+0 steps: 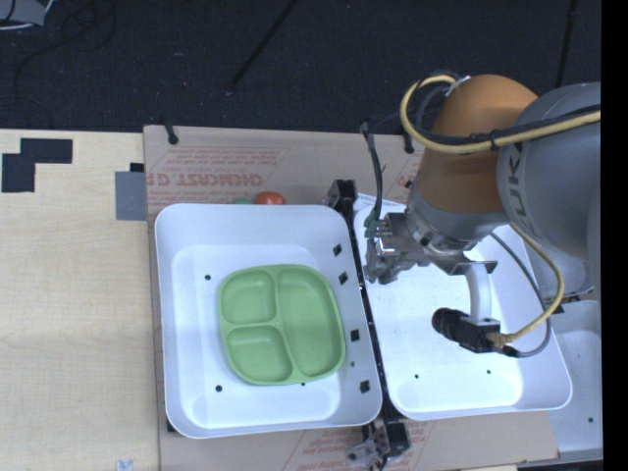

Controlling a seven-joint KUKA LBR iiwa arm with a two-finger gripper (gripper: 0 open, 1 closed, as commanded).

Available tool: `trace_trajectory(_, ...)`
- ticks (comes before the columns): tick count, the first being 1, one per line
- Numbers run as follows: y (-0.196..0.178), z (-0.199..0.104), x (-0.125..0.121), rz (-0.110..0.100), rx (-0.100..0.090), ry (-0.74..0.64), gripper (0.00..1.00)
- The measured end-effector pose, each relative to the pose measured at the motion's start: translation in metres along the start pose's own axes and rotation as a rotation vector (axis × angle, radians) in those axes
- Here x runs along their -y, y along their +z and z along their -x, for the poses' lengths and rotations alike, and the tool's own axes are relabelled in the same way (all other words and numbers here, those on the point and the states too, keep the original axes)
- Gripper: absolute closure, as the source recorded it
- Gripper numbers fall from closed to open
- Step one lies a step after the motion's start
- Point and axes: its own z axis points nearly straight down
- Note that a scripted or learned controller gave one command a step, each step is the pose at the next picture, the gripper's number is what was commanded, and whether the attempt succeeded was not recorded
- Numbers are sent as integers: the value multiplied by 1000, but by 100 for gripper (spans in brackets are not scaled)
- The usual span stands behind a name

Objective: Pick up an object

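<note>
standing on a pale wooden bench (pixel 69 322), two shallow white bins lie side by side on a brown cardboard sheet (pixel 255 170) with red printed letters. behind the bench the floor is dark, with thin black cables across it. on the bench at the left there are some dark rectangular patches, black and grey.

the left bin (pixel 186 263) is smooth white plastic with rounded corners. in it lies a light green plate (pixel 282 323), flat, with rounded corners and three compartments; it is a little turned against the bin walls. just behind the far wall of this bin a small orange-red round thing (pixel 268 199) is seen, partly hidden, on the cardboard. black clips sit along the seam between the two bins.

the right bin (pixel 442 381) has the same white, glossy look, and its floor near the front is bare.

the arm (pixel 510 165), grey with an orange part, reaches from the right and bends down over the far left part of the right bin. the gripper (pixel 385 263) hangs near the seam, beside the green plate but apart from it; whether it is open or closed i cannot tell. a black part (pixel 466 330) on a yellow cable hangs under the wrist.
</note>
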Motion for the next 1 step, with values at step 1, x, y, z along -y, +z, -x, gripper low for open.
trace_trajectory(1, 11, -52, -6, -2, -1, 0, 100)
